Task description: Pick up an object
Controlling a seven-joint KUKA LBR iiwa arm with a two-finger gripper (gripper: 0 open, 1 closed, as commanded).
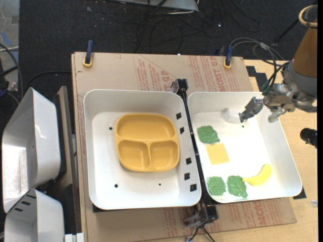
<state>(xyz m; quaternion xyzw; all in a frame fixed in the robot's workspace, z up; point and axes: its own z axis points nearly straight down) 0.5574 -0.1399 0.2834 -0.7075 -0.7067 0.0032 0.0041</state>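
Jaws first: we see the gripper hanging over the upper right part of the right bin, its two fingers spread apart with nothing between them, one dark finger reaching toward nine o'clock and the other lying nearer the bin's three o'clock wall. We follow the grey arm in from three o'clock, bent down at the wrist, with its orange band rising toward one o'clock. Below the gripper the right bin holds five toy foods: a leafy green piece at about ten o'clock in the bin, a yellow cheese square just beside it toward six o'clock, a bumpy green piece and another leafy green piece side by side along the six o'clock edge, and a yellow banana just beside those toward three o'clock. All five lie well apart from the gripper. We see the left bin holding a yellow divided plate near its middle. Both bins sit side by side on the brown tabletop.
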